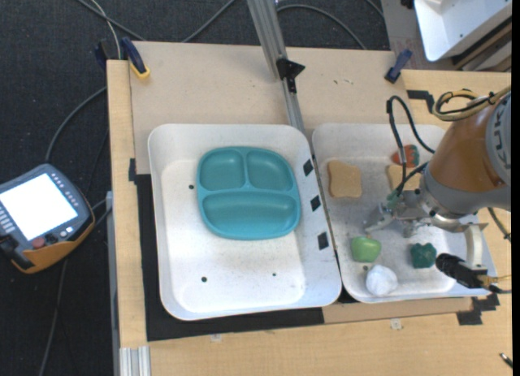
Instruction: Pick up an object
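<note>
My gripper [395, 215] hangs low over the middle of the right bin [351, 288], below the arm's orange band [467, 155]. Around it lie a tan bread-like piece [344, 179] to its upper left, a light green object [366, 248] to its lower left, a white lump [380, 280] at the bin's front, and a dark green object [422, 255] to its lower right. A red-orange object [405, 155] and a second tan piece [397, 175] sit behind it, partly hidden by the arm. Nothing shows held in the gripper.
The left bin [175, 285] holds a teal divided plate [246, 192]. A metal post [268, 17] rises at the back between the bins. Blue clamps [135, 61] sit on the bench's back corners. Black cables [398, 123] loop over the right bin's rear.
</note>
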Robot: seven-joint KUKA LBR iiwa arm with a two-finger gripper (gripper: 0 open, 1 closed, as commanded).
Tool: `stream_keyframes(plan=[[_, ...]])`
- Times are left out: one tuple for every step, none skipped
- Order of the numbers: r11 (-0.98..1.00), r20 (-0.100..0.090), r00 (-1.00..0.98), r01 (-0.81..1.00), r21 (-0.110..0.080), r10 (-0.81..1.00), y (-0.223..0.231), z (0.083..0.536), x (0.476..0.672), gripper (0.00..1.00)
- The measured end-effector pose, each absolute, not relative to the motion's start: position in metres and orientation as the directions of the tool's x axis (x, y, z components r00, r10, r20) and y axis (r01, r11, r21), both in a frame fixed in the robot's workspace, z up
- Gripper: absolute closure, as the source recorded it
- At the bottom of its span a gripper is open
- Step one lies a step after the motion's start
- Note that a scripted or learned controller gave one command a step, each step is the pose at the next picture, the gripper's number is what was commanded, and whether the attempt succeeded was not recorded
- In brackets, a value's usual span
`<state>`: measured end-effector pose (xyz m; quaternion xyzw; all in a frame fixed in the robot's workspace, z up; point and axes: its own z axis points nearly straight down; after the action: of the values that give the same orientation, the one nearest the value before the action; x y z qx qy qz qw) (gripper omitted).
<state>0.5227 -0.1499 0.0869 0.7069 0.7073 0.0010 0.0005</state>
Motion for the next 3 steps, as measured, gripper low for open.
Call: stream_keyframes(plan=[[-0.001, -0.003, 0.001, 1.0, 0.008, 1.0, -0.151, 0.099, 0.524, 1.0], [0.002, -0.001, -0.002, 1.0, 0.007, 1.0, -0.142, 0.155, 0.53, 1.0], [0.001, -0.002, -0.001, 1.0, 0.007, 1.0, -0.152, 0.206, 0.53, 1.0]])
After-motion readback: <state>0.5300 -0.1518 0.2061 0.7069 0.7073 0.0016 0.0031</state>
